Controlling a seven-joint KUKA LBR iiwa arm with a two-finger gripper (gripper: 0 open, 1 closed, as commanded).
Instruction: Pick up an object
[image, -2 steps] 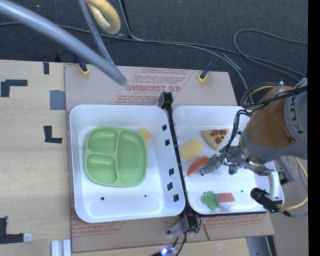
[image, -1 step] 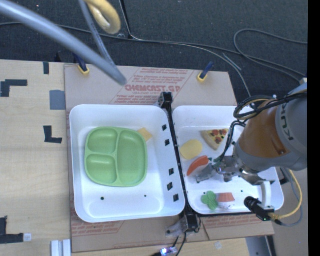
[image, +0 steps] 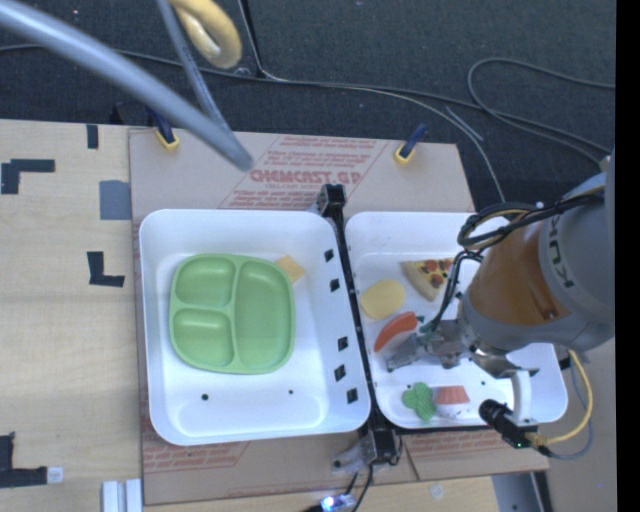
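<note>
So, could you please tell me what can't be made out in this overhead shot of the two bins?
- Gripper, camera view: small and dark above the right bin; whether it holds anything cannot be told.
- Pizza slice: its right end is hidden behind the arm's cables.
- Yellow piece: partly tucked behind the green divided plate; too small to identify.
- Arm: cut off by the right edge.

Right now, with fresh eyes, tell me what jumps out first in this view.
The green divided plate fills much of the left bin, with a small yellow piece at its upper right corner. The grey and orange arm looms over the right bin, its gripper low beside an orange-red piece. Around it lie a pizza slice, a yellow round piece and a green broccoli.
</note>
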